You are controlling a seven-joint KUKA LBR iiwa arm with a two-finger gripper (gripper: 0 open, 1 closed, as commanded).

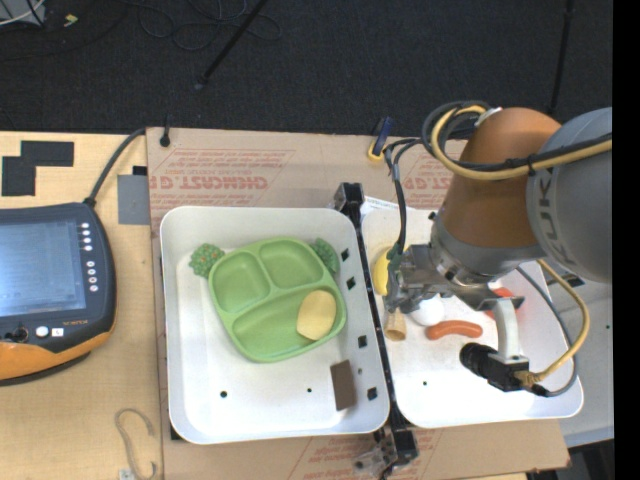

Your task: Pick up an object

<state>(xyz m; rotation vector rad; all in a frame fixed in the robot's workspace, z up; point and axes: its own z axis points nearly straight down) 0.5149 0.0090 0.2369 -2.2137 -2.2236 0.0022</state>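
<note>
Over the right bin's [560, 408] left edge, my claw [408, 293] is mostly buried under my own wrist, so I honestly can't tell what it's doing. Right by it: a partly hidden yellow thing [381, 271], a white egg-looking lump [430, 311], an orange sausage [453, 330], a small tan cork [396, 327]. Left bin [190, 388]: green tray [272, 298], yellow piece [316, 315] in its right corner.

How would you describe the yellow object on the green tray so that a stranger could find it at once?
Start at the left white bin, which holds a green divided tray with frog-like feet. In the tray's largest compartment, at its right end, lies a pale yellow rounded piece. It is the one item on the tray; the dark brown block lies outside it on the bin floor.
</note>
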